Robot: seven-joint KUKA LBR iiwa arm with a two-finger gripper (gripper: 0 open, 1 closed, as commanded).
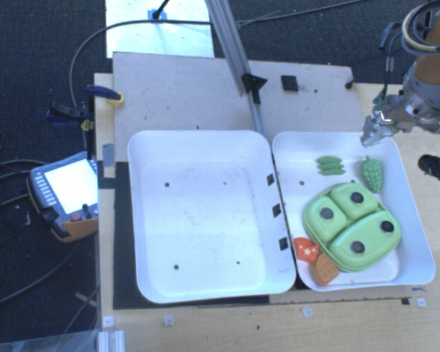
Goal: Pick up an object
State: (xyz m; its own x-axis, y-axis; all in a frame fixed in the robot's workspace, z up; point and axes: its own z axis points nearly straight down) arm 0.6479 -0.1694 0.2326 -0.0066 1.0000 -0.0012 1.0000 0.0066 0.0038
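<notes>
The left bin (198, 218) is seen as bare white floor, so no target is offered on that side. All pickable things are gathered in the right bin (418, 270). At its near left corner a small red piece (306, 249) is found touching an orange-brown wedge (325, 270), and both are pressed against the lower edge of a large green divided tray (352, 224), which is set at a slant across the middle of the bin. Beyond the tray, towards the far wall, a small green pea pod (330, 166) is laid with its long axis running left to right. Just to its right a green bunch of grapes (372, 174) is placed with its long axis running from the far wall towards the near side.

The gripper (372, 132) is held over the far right rim of this bin, and nothing is seen between its fingers; whether they are spread or closed cannot be told at this size. The grapes are judged the closest target: they lie just nearward of the gripper, almost directly below it in the view, so a short move nearward and down is called for.
</notes>
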